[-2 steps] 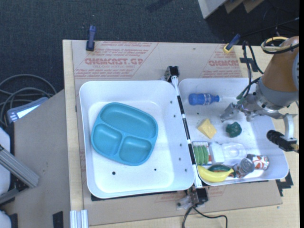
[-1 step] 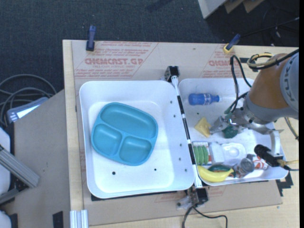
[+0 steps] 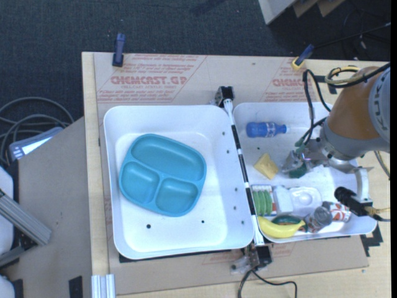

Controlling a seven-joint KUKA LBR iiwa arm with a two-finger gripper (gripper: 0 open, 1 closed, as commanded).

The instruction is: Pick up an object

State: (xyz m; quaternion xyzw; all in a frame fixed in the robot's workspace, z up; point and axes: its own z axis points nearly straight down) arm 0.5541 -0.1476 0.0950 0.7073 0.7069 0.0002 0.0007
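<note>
Bench [image 3: 155, 73] bears 2 white bins [image 3: 124, 216], side by side.

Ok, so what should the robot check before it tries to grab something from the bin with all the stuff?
1. Pincer is over the right bin: ok.
2. Something is close enough to grab: ok, the yellow sponge lies just beside the pincer.
3. Pincer is open and ready: cannot tell, the arm hides it.
4. Pincer is not already holding something: cannot tell.
5. Blue bottle is out of the way: ok, it lies apart, nearer the bin's far wall.
6. Banana sits free: not ok, it is crowded in with other things at the near wall.
</note>
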